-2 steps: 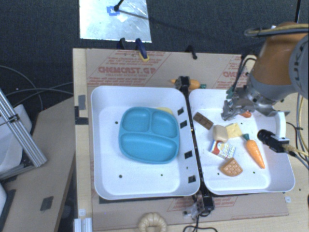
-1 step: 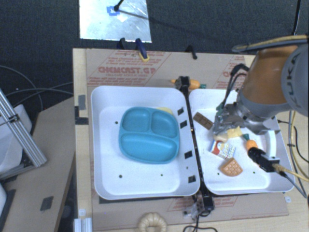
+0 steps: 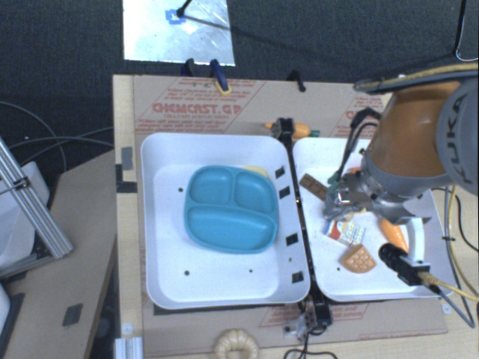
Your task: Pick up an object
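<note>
In the right bin (image 3: 322, 283) lie a brown bar (image 3: 313, 186), a white and red packet (image 3: 346, 233), a tan waffle-like piece (image 3: 359, 260) and an orange carrot-like piece (image 3: 394, 235). My gripper (image 3: 339, 203) hangs low over this bin, just above the packet and to the right of the brown bar. The arm's bulk hides the back right part of the bin. No object shows between the gripper's tips.
The left bin (image 3: 168, 275) holds a blue divided plate (image 3: 230, 207) with a small yellow piece (image 3: 257, 171) behind its far edge. An orange item (image 3: 300, 131) sits outside the bins at the back. A pale ring (image 3: 237, 344) lies at the bench's front.
</note>
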Robot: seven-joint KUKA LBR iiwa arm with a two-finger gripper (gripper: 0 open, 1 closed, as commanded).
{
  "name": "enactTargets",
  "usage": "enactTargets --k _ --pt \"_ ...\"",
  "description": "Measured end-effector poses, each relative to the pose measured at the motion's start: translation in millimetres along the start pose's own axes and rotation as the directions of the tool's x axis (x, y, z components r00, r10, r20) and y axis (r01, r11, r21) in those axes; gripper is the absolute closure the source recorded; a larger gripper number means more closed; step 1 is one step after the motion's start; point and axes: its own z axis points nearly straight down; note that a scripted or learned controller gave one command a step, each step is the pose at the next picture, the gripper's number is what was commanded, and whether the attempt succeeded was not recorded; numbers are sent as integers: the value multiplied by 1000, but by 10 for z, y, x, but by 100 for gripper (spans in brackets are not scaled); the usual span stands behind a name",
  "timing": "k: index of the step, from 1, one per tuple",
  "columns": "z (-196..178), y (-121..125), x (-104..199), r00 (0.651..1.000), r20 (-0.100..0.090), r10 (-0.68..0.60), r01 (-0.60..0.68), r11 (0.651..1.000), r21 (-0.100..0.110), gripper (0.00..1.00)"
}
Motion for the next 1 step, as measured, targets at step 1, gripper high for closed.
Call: enactTargets --k 1 --pt "41 -23 -39 1000 1 8 -8 1000 -1 100"
